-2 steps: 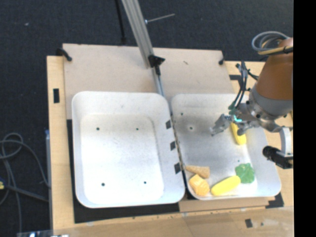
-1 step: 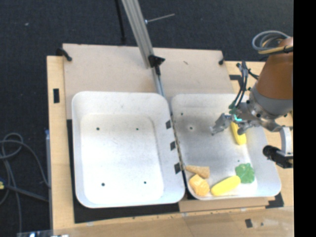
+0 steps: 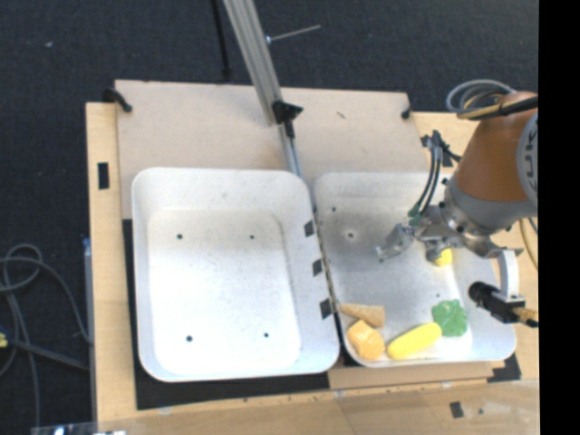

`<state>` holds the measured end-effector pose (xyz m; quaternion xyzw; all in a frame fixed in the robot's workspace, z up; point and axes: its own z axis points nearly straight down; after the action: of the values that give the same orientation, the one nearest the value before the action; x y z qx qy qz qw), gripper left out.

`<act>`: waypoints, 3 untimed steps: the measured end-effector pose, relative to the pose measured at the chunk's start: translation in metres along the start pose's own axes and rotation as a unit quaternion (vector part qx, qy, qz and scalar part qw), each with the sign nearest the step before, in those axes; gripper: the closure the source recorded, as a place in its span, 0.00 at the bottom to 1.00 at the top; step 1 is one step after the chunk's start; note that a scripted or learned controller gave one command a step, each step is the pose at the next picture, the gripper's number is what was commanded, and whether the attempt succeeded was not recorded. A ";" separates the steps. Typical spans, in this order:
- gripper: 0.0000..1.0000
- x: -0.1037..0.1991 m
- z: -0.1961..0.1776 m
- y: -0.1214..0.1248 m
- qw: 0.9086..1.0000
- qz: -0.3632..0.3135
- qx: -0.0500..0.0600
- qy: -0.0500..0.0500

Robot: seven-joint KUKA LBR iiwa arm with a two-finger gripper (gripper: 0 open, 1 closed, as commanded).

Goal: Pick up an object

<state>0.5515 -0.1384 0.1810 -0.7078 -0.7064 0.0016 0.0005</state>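
We see the arm (image 3: 494,166) reaching in from the right over the right bin (image 3: 362,207). The end effector (image 3: 399,241) hangs low above that bin's middle, near its floor; we cannot tell its state from this angle.

A small yellow piece (image 3: 442,257) lies just beside the wrist, partly hidden under it, so we cannot tell whether anything touches it.

The other objects sit along the right bin's near edge: a tan wedge (image 3: 364,314) by the near-left corner, an orange block (image 3: 365,340) just in front of it, a yellow banana-like piece (image 3: 414,340) next to the block, and a green piece (image 3: 449,318) touching the yellow one's right end. All are well apart from the end effector.

The left bin (image 3: 222,275) sits beside the right one; their rims meet in the middle. Both rest on the wooden surface (image 3: 208,120). A metal rail (image 3: 254,53) slants down from the top to the gap between the bins. Cables (image 3: 23,279) lie on the dark floor at left.
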 end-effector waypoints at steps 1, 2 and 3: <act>0.00 -0.004 0.063 -0.001 1.000 0.000 0.001 0.000; 0.00 -0.005 0.081 -0.001 1.000 0.001 -0.001 0.000; 1.00 -0.005 0.069 0.001 1.000 0.004 -0.004 0.001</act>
<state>0.5520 -0.1439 0.1122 -0.7105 -0.7037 -0.0013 -0.0017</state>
